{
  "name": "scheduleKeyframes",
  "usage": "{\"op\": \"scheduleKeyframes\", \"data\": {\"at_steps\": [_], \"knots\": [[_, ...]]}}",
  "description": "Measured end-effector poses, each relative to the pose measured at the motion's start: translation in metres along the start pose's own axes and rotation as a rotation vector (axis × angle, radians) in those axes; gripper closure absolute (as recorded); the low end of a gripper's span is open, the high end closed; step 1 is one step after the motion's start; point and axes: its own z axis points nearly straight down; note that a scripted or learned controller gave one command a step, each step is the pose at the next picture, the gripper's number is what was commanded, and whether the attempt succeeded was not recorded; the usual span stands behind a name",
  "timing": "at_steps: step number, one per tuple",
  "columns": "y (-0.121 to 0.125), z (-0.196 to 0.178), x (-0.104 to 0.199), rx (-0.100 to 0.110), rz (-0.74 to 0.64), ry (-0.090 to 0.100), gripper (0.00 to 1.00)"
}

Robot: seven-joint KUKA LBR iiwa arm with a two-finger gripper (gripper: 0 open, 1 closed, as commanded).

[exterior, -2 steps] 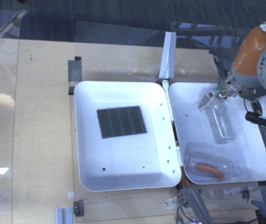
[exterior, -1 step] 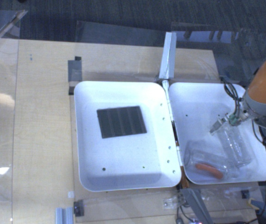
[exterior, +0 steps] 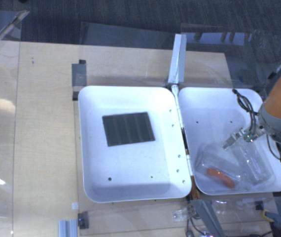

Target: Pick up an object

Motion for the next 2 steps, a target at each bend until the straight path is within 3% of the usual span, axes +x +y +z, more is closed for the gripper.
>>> {"op": "scheduleKeyframes", "data": {"at_steps": [1, 2], "knots": [[-0.002, -0.002, 0.109, -0.006, -0.232, -0.001, 0.0], [0.003, -0.014, 0.107, -0.016, -0.233, -0.009, 1.0]]}}
